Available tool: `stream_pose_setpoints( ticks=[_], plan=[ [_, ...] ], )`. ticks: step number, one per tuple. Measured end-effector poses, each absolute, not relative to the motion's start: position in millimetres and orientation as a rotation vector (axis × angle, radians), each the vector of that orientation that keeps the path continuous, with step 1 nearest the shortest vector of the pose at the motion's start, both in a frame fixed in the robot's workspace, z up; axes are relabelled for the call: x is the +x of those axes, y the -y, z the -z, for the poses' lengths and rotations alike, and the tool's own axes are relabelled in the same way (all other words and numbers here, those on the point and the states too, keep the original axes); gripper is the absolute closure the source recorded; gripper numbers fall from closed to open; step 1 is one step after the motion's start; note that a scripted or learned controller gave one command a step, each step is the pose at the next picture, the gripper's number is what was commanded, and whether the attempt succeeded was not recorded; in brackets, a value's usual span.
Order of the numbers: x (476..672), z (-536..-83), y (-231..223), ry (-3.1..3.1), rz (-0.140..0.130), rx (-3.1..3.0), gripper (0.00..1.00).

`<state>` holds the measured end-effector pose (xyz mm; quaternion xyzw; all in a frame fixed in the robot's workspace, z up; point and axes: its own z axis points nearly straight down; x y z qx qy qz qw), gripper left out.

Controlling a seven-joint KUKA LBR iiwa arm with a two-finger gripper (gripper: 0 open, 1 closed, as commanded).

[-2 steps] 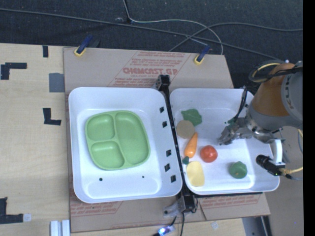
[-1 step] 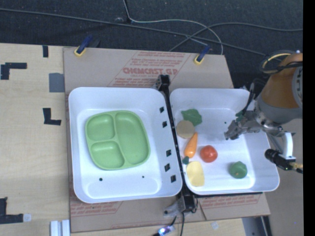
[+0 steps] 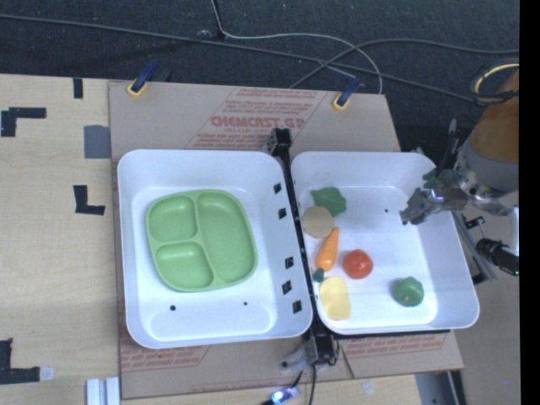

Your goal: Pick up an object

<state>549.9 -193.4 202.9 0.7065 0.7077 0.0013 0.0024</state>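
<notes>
The right bin [image 3: 439, 310] holds several toy foods: a green leafy piece [image 3: 329, 199], a tan round piece [image 3: 317, 222], an orange carrot [image 3: 328, 248], a red tomato [image 3: 358, 264], a yellow piece [image 3: 335, 298] and a green pepper [image 3: 408, 291]. My gripper [image 3: 418, 208] hangs over the bin's right side, near its upper right corner, above bare white floor. It is well apart from every food piece, and nothing shows between its fingers.
The left bin [image 3: 135, 226] carries a green divided plate [image 3: 201, 240]. A black divider [image 3: 291, 226] runs between the bins. Cables cross the dark floor at the back. Two clamps [image 3: 142, 77] hold the cardboard sheet's far edge.
</notes>
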Motion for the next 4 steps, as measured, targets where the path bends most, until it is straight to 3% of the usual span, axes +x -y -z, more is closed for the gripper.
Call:
stream_pose_setpoints(
  ticks=[1, 4],
  plan=[
    [550.0, -200, 193, -2.223, 0.001, 2.221, 1.00],
    [583.8, -203, 27, -2.232, -0.001, 2.214, 1.00]
  ],
)
